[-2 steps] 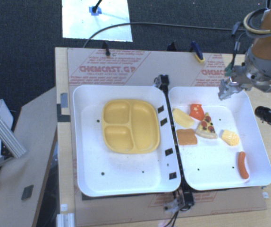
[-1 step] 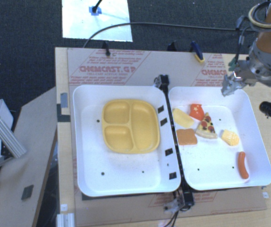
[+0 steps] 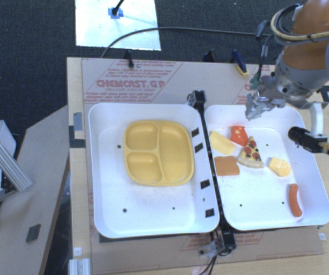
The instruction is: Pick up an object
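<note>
One gripper: the grey metal two-finger gripper (image 3: 255, 109) hangs over the back edge of the right bin, near its rear left corner; whether its fingers stand open or closed cannot be told (too small and blurred), and nothing is visibly held.
Arm: grey arm with an orange band (image 3: 319, 10) reaches in from the right, its wrist just above and right of the gripper.
Nearest object: a red wedge-shaped toy piece (image 3: 238, 134) lies in front of the gripper, apart from it, on the bin floor.
Next objects: a pale yellow curved banana-like piece (image 3: 222, 143) lies left of the red wedge; a toy pizza slice with dark toppings (image 3: 251, 152) lies just in front of the wedge, touching or nearly so.
Further objects: a brown square toast-like piece (image 3: 226, 165) sits beside the pizza slice on its left; a yellow ridged cheese-like block (image 3: 279, 167) lies to its right; an orange-red toy sausage (image 3: 294, 200) lies nearer the front right corner, well apart from the rest.
Right bin: shallow white plastic bin (image 3: 267, 219) holds all six items.
Left bin: shallow white plastic bin (image 3: 104, 153) holds a yellow three-compartment plate (image 3: 156, 152), flat and roughly central.
Divider: a black strip (image 3: 207, 165) runs between the two bins.
Bench: a brown board with red lettering (image 3: 130, 83) lies under both bins.
</note>
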You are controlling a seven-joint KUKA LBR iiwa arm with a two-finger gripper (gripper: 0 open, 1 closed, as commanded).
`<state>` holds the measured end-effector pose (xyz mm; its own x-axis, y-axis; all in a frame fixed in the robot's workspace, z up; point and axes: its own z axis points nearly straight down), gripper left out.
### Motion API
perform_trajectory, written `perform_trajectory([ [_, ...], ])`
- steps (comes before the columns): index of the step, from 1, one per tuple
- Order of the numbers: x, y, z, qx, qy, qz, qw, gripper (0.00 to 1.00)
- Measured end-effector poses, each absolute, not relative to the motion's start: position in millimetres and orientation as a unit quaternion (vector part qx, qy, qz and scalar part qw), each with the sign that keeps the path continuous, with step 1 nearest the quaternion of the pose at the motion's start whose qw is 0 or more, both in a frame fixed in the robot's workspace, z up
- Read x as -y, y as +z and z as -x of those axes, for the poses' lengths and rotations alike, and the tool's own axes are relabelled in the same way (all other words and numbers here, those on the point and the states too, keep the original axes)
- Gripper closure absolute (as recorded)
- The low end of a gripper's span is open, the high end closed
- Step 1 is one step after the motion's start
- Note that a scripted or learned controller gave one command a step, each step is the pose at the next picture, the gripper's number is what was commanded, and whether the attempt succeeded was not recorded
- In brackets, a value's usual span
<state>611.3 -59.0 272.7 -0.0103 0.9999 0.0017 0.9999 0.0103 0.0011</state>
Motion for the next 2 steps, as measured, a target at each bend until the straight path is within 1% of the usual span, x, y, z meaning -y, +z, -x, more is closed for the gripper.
perform_trajectory([
  [1,-4.0,263.1,-611.1,0.711,-0.0011,0.704,0.0,1.0],
  [2,-60.9,243.2,-612.0,0.71,-0.0006,0.704,0.0,1.0],
])
